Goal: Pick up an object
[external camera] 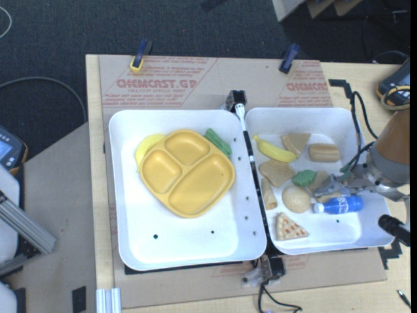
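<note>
Gripper (335, 184) hangs low over the right bin (339, 237), reaching in from the right; whether it has anything in its grasp cannot be told from this slant. Largest nearby, the blue-labelled bottle (339, 205) lies on its side just below the tool, long axis running left-right, cap end toward the bin's middle. A green leafy toy (304, 177) sits just to the tool's left, with a round bread roll (296, 199) below that. On the bench board (156, 77) behind the bins, red print reads "CHEMCAST GP". The bottle's label writing is too small to read.
</note>
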Controlling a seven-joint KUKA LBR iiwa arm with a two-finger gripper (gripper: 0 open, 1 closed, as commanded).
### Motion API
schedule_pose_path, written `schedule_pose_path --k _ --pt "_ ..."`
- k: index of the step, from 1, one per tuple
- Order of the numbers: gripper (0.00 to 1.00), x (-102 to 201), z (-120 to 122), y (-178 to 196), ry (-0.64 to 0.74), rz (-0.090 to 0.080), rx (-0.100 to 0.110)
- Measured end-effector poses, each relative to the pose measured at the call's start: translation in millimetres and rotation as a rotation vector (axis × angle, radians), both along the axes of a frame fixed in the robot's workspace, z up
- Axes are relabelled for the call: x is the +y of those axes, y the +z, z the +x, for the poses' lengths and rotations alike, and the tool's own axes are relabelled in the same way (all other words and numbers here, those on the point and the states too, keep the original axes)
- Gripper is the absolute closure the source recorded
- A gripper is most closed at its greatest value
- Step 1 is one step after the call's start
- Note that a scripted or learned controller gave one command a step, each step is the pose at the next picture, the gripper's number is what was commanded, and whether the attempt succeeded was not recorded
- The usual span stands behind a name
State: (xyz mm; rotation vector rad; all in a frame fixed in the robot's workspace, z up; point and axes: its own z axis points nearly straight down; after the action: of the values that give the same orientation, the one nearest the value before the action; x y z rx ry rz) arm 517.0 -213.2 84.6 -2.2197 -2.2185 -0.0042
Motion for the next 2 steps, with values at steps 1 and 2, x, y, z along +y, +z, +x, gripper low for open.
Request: schedule_pose_path --k 1,2 --pt "1.00 -2 2 15 0.000 -0.009 -0.012" --pt "1.00 4 -1 61 0.002 -0.007 -0.006"
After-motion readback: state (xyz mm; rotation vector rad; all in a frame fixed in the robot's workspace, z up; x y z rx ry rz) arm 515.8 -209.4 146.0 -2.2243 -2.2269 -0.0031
